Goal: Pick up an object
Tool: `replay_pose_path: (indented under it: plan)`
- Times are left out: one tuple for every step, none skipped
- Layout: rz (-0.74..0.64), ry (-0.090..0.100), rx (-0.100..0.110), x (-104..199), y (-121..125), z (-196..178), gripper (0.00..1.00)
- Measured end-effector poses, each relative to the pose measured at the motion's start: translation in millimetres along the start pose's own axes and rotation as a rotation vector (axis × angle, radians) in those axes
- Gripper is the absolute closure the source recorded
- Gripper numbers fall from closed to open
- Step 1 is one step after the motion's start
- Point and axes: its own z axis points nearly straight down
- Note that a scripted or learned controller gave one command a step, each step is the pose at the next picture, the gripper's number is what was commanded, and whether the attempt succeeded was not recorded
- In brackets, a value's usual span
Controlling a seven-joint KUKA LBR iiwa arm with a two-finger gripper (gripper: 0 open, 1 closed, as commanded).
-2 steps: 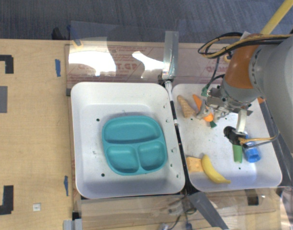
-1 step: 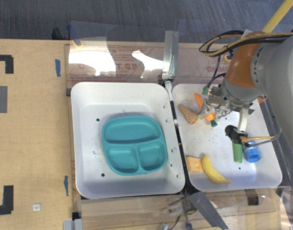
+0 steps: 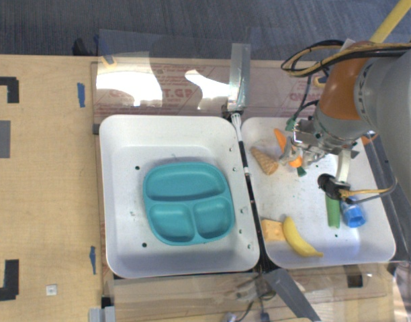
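Camera view: grey arm with orange band reaches in from the right. Its claw [image 3: 301, 154] sits over the upper part of the right shallow white bin [image 3: 306, 203]. Cannot tell whether the claw is wide or narrow, or whether it holds anything.

Nearest candidate for the task is an orange carrot-shaped toy with a green end [image 3: 280, 138]. Orange shows on either side of the claw and green just below it, so it probably runs under the claw.

Also in this bin:
- tan cone-shaped wedge [image 3: 264, 159], just beside the claw on its left
- yellow plastic banana [image 3: 299, 239], at the front
- tan square block [image 3: 272, 230], touching the banana
- green plastic stick [image 3: 334, 213], on the right side
- small blue cup [image 3: 354, 216], just beside the stick

Risks (judgement):
- The carrot is slim and tapered and may squirt out or pivot as the claw closes off-centre.
- The wedge is near enough to get nudged or pinched along with it.
- The slick bin floor lets a bumped toy slide.
- The dividing wall between the bins is near, so a sideways miss could clip it.

Surface: left shallow white bin [image 3: 125, 180] holds a teal three-compartment plastic plate [image 3: 185, 180]. Both bins rest on a tan cardboard-coloured bench [image 3: 44, 180] with black tape marks [image 3: 7, 89] and blue tape bits [image 3: 80, 94].

Room: shiny clear plastic sheet [image 3: 158, 86] behind the bins, grey-blue carpet floor [image 3: 192, 12] beyond.
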Motion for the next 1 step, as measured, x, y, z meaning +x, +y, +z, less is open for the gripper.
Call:
replay_pose_path:
  plan:
    - [0.164, -0.01, 0.043, 60.3, 22.6, -58.8, 1.0]
